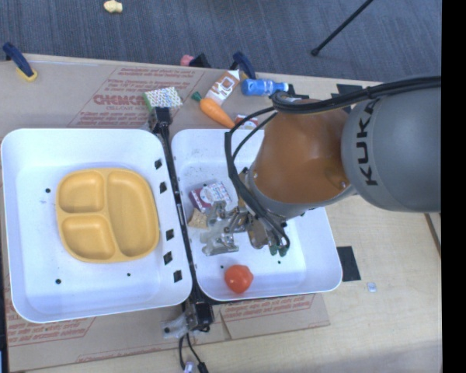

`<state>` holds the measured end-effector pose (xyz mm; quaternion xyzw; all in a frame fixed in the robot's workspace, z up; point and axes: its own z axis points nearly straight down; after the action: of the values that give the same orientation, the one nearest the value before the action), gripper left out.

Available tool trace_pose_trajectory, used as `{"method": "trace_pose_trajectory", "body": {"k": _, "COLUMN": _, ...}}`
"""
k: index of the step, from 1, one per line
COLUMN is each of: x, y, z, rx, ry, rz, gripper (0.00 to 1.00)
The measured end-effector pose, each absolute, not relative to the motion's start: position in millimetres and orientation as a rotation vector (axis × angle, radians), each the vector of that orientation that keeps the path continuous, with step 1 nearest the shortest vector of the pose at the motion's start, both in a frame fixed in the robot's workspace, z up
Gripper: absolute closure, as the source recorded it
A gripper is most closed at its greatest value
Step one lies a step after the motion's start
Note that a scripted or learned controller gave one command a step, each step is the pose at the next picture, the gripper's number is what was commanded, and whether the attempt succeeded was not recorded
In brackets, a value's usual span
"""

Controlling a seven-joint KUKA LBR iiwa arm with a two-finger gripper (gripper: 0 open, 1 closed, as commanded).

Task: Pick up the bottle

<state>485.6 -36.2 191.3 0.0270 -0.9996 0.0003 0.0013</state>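
1. As I look from the left, a yellow plate with three parts sits in the left bin.
2. Next comes the right bin. Near its left wall lies a small thing with a purple and white label. I think this is the bottle, but it is too small to be sure. It lies on its side among some scraps.
3. Just to the right of it and a bit lower, the claw hangs down low in the bin, close to the bottle. I cannot tell if the claw is open or closed, and I see nothing held in it.
4. A red tomato sits near the front of the bin, below the claw.
5. The big grey and orange arm covers the right side of the bin.
6. To do this well, I think the claw should line up over the middle of the bottle, go across its thin side, keep off the scraps and the wall, squeeze gently, then lift straight up.
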Motion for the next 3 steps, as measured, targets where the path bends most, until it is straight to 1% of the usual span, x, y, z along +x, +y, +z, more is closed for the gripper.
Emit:
{"method": "trace_pose_trajectory", "body": {"k": 1, "x": 484.7, "y": -105.9, "z": 124.2, "rx": 0.129, "ry": -3.136, "rz": 0.0, "gripper": 1.0}}
{"method": "trace_pose_trajectory", "body": {"k": 2, "x": 504.4, "y": -150.5, "z": 309.3, "rx": 0.088, "ry": -3.144, "rz": 0.004, "gripper": 1.0}}
{"method": "trace_pose_trajectory", "body": {"k": 3, "x": 496.9, "y": -191.1, "z": 151.7, "rx": 0.058, "ry": -3.137, "rz": -0.002, "gripper": 1.0}}
